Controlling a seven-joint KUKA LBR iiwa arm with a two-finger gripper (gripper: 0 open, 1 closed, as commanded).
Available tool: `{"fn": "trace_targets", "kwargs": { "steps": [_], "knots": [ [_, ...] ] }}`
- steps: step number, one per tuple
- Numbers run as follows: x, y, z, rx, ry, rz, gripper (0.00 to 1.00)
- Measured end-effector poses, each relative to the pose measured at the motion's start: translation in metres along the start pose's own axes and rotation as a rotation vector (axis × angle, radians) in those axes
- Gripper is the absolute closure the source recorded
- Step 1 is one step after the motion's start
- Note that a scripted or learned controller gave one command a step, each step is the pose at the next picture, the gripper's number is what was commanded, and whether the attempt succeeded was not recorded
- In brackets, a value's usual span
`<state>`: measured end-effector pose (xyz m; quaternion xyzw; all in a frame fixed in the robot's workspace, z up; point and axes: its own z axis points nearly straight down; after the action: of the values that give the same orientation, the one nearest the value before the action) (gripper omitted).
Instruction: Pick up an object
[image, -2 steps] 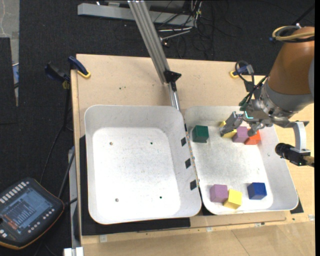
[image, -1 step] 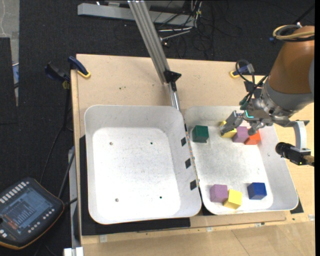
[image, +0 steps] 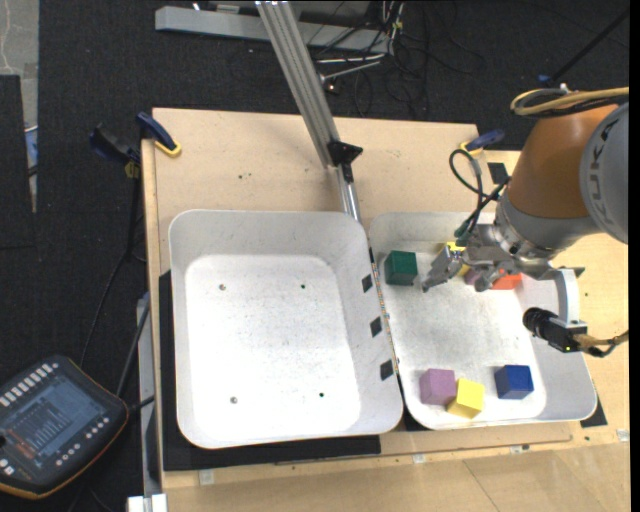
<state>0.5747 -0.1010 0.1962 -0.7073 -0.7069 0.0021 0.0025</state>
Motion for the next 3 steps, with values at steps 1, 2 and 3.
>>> {"fn": "trace_targets", "kwargs": {
  "steps": [1, 2, 3],
  "knots": [
    [-0.009, 0.004, 0.057, 0.0, 0.0, 0.001, 0.0],
    [-0.008, 0.003, 0.104, -0.004, -0.001, 0.001, 0.0],
    [-0.008, 0.004, 0.091, -0.008, -0.001, 0.001, 1.0]
  ]
}}
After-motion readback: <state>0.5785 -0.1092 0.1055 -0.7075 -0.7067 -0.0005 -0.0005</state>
